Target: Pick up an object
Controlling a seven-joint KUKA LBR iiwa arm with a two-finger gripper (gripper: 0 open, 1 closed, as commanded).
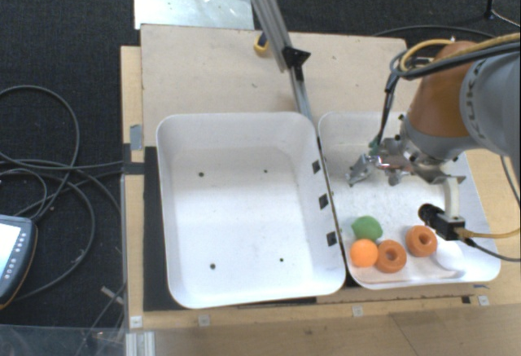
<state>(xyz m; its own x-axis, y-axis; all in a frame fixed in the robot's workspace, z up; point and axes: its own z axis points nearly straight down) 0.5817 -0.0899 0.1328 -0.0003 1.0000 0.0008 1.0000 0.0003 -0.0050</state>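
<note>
Risk here lies in the crowding along the near edge of the right bin [342, 130]. The gripper [364, 168] hangs above the middle of that bin with nothing between its fingers; whether they are spread or closed, you cannot tell from this angle. Your candidates sit below it in a tight row: a green ball [367, 227], an orange ball [364, 252] just beside and touching it, an orange ring [391, 256] next to that, a second orange ring [422, 240], and a pale white piece [447, 257] against the bin's near right corner.

Come down on the green ball and a finger will likely strike the orange ball, rolling both away. The balls sit close to the wall shared with the left bin [244, 208], so a finger on that side may catch the rim. The rings lie flat and low; a grasp across one could slide off. The white piece is hard to make out against the bin.

A black fitting [440, 221] on a cable [496, 244] hangs near the second ring and could snag. Loose cables [41, 175] and a pendant [12, 252] lie beyond the desk [203, 69], well apart.
</note>
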